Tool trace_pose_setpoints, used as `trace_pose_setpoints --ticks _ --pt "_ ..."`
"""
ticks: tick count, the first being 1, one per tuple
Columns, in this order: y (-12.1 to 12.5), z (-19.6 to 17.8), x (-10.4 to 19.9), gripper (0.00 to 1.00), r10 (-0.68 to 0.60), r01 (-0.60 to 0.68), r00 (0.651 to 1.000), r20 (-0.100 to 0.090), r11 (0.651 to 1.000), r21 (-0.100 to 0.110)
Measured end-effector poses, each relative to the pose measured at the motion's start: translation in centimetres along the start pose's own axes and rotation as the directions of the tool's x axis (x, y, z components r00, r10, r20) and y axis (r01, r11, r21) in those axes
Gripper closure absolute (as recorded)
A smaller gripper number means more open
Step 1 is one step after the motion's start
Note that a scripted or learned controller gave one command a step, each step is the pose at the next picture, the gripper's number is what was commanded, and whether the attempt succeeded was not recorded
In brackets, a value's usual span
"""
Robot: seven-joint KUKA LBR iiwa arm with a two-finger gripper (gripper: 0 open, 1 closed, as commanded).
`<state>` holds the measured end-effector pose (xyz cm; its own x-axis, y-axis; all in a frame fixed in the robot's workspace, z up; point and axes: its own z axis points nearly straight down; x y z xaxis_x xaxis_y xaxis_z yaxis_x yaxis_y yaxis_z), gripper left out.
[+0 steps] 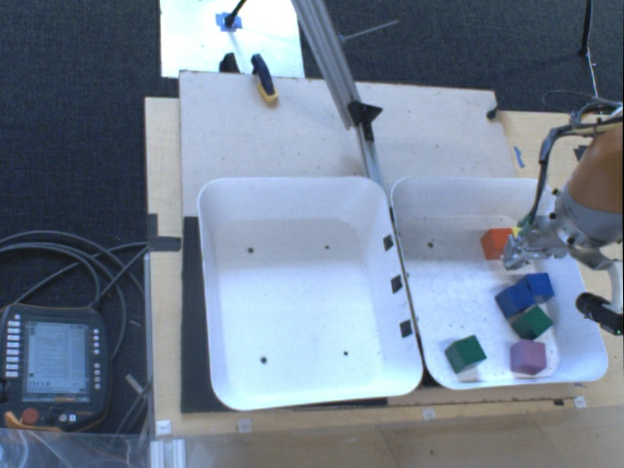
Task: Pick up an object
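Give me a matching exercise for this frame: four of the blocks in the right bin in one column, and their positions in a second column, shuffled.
Things:
1. orange block
2. purple block
3. blue block
4. green block near the divider

Places:
A. front of the right bin, closest to the left bin
B. right beside the gripper, farthest back of the blocks
C. front right corner area, in front of the other dark green block
D. middle of the cluster, between the orange block and the dark green one

Pairs: 1-B, 2-C, 3-D, 4-A
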<state>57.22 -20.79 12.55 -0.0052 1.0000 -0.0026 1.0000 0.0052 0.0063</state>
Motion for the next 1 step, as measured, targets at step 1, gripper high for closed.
trace_pose_setpoints --ticks 1 --pt "-0.64 -4.84 -0.25 1.00 0.003 -0.003 1.000 0.000 1.000 0.000"
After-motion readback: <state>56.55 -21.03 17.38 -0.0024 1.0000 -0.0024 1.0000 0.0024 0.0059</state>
